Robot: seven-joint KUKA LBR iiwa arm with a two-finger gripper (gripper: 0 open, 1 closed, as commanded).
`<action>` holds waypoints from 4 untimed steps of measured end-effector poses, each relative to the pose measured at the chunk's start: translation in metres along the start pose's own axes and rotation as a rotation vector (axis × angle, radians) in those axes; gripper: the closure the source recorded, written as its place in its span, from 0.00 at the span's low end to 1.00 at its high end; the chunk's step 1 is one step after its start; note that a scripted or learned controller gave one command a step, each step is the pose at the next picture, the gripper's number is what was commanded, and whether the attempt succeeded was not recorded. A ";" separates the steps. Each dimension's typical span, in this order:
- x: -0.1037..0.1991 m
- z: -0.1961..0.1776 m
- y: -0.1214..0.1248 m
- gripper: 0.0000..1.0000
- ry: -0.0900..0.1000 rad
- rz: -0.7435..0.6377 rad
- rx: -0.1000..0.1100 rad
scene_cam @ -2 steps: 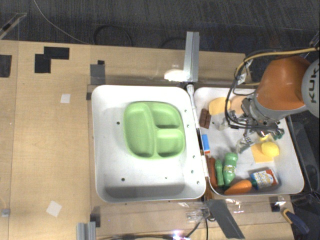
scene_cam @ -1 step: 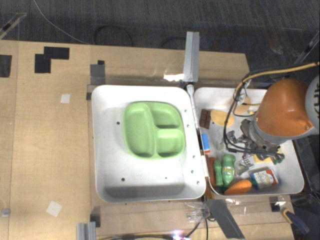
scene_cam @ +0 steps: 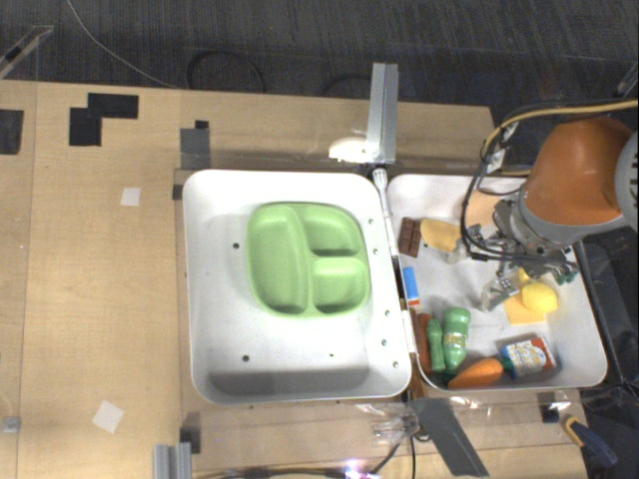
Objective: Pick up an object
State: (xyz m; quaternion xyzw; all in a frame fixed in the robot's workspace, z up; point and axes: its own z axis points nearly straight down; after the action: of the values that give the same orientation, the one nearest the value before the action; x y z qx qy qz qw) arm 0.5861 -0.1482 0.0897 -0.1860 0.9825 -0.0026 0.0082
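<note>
A pale wooden bench top fills most of the view, seen from above at a slant. Two shallow white plastic bins sit side by side on it: the left bin near the centre, the right bin touching it at 3 o'clock. Black square markings lie on the wood at 10 o'clock. Small pale paper squares rest at 8 o'clock.

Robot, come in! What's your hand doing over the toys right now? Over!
Gripper low in right bin, over yellow lemon; grip unclear. Nothing seen held. Carrot, green bottle, small jar crowd nearby. Green tray in left bin.
</note>
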 end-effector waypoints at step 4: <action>0.067 -0.001 -0.035 0.00 0.003 0.238 -0.001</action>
State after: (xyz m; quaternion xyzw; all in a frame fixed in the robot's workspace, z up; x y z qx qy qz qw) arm 0.5366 -0.2054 0.0898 -0.0680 0.9977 -0.0016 0.0070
